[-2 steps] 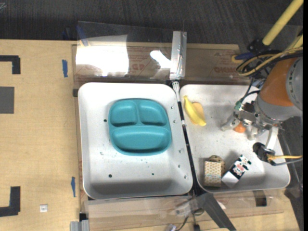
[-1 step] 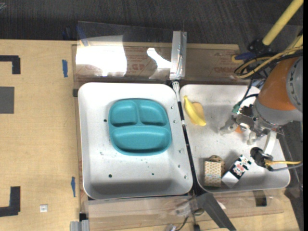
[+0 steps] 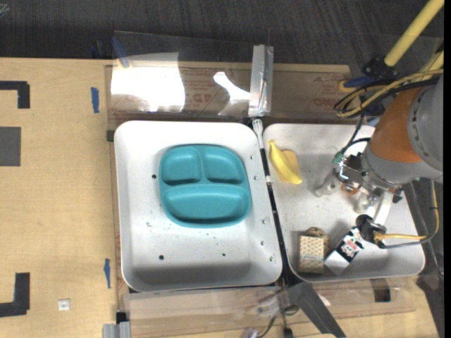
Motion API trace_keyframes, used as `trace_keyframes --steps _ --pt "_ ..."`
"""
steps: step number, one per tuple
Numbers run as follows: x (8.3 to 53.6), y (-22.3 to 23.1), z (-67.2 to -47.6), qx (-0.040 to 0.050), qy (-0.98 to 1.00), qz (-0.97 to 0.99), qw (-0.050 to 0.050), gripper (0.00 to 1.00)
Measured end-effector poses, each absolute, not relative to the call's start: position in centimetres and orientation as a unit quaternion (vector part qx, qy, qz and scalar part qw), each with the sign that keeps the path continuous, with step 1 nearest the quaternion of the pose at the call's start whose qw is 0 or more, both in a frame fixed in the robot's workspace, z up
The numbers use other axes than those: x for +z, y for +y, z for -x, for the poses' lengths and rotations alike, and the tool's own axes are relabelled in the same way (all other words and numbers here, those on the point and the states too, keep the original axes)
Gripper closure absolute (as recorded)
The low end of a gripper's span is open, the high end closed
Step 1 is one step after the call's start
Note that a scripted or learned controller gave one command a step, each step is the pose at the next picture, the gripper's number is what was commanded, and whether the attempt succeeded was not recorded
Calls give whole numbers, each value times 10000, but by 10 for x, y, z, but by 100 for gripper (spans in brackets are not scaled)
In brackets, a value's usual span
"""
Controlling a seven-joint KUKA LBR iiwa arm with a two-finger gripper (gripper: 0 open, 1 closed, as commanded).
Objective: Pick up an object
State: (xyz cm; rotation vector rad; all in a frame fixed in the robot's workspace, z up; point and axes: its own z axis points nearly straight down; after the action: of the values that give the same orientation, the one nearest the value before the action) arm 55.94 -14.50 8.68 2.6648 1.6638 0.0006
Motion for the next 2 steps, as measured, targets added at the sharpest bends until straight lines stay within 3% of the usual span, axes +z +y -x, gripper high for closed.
trace_keyframes --steps 1,2 --pt "87 -150 -507 15 5663 -8242 13 0" --pt "87 -119 -556 26 5575 -8302 25 0"
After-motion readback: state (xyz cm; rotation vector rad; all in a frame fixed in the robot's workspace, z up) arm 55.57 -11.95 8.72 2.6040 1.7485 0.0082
